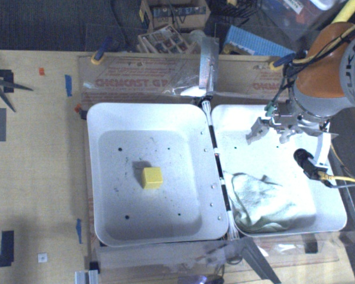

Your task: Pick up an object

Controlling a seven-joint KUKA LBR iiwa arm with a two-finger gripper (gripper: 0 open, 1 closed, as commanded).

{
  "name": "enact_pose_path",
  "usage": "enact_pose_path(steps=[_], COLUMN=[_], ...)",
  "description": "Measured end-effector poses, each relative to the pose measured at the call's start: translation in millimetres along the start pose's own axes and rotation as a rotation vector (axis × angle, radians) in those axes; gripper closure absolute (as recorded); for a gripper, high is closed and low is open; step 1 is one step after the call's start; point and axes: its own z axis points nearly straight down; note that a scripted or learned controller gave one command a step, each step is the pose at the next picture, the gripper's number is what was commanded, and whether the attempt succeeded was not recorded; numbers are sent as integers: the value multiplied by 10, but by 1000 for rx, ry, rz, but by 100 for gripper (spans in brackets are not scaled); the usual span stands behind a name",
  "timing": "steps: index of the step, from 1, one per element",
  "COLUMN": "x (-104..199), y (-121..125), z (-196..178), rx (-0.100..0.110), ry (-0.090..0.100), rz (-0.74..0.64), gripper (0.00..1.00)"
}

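Note:
A small yellow cube [152, 177] lies near the middle of the left white bin [106, 123]. A crumpled whitish cloth [264, 201] lies in the near part of the right white bin [225, 120]. My gripper [270, 134] hangs over the far part of the right bin, beyond the cloth and well to the right of the cube. Its fingers stand spread apart, open, with nothing between them.
A black fitting with a yellow cable [309, 163] hangs from the arm over the right bin. A raised rim [215, 158] divides the two bins. Cardboard and foil [165, 78] line the far edge, with clutter behind. The wooden bench [35, 158] extends left.

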Motion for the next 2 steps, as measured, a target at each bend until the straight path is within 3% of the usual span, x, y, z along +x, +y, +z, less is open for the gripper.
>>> enact_pose_path(steps=[1, 2], x=[-454, -302], y=[403, 242], z=[1015, 1017], rx=[-7, -6], ry=[-2, -1], rz=[-108, -270], gripper=[0, 0])
